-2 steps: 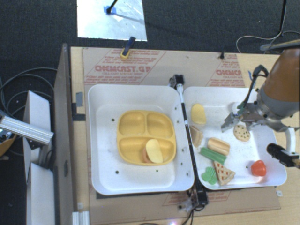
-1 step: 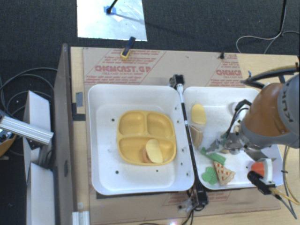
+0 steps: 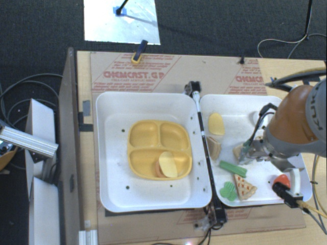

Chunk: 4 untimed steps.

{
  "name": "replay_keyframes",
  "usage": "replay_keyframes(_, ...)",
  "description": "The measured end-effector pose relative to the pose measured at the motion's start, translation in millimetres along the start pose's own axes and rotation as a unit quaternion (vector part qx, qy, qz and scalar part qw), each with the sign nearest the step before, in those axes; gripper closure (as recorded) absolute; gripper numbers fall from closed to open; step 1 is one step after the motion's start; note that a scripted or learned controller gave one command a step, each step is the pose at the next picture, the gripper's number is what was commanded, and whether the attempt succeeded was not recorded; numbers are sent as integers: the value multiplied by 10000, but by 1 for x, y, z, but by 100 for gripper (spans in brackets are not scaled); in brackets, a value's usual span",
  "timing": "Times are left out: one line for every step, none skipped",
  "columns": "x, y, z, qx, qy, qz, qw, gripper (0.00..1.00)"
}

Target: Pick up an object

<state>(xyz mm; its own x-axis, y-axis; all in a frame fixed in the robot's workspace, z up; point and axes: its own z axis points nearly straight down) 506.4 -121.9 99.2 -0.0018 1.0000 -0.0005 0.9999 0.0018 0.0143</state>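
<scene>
The gripper (image 3: 247, 154) hung low in the right bin (image 3: 240, 106), just beside a tan piece (image 3: 238, 151) and a green stick (image 3: 233, 167). How its jaws stood could not be told. A pizza slice (image 3: 244, 187) lay nearer, a yellow chip (image 3: 216, 123) farther off.

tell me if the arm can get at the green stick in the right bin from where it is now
Probably yes. The green stick lies flat in the right bin with its top face uncovered, just beside the end effector. The pizza slice sits close by, so a careless descent might nudge it.
</scene>
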Motion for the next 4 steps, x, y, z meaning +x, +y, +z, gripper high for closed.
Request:
replay_keyframes(0, 0, 1, 4, 1, 0, 10000, 0)
replay_keyframes(26, -16, 11, -5, -23, 3, 10000, 0)
replay_keyframes(-29, 94, 13, -6, -30, -17, 10000, 0)
replay_keyframes(21, 50, 16, 84, 14, -20, 10000, 0)
